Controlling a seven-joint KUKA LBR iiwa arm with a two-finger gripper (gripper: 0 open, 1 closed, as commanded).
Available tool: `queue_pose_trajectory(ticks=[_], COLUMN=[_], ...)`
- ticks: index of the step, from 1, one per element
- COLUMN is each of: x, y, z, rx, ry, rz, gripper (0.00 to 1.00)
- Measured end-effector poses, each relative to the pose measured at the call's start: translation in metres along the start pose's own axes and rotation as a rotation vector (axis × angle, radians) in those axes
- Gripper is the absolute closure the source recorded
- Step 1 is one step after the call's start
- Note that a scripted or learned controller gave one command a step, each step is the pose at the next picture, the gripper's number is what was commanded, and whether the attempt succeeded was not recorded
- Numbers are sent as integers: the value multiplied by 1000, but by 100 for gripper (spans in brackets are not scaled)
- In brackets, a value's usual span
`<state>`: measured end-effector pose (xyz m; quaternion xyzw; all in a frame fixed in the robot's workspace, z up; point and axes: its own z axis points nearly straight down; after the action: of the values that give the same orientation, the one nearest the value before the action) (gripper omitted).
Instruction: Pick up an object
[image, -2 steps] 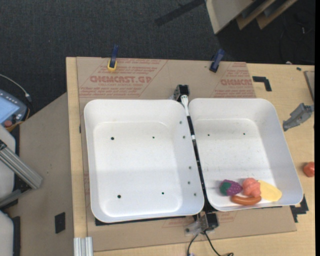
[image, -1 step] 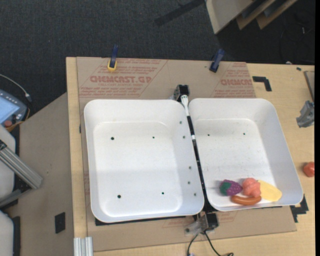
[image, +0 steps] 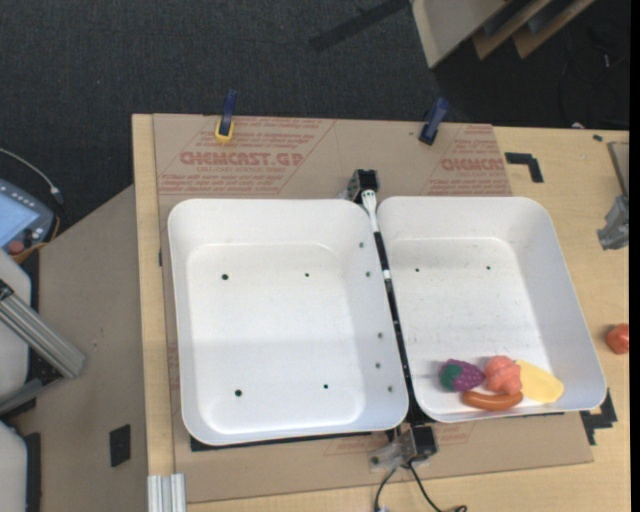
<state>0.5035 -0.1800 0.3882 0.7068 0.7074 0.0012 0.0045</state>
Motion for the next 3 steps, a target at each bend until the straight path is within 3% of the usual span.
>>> queue_pose_trajectory(ticks=[1, 2, 3], x=[0, -12, -45], y=[1, -24, 12], z=[-11, 37, 76], rx=[-4, 14, 11], ry=[-2, 6, 5], rz=[-1, 4, 3], gripper=[100, 100, 100])
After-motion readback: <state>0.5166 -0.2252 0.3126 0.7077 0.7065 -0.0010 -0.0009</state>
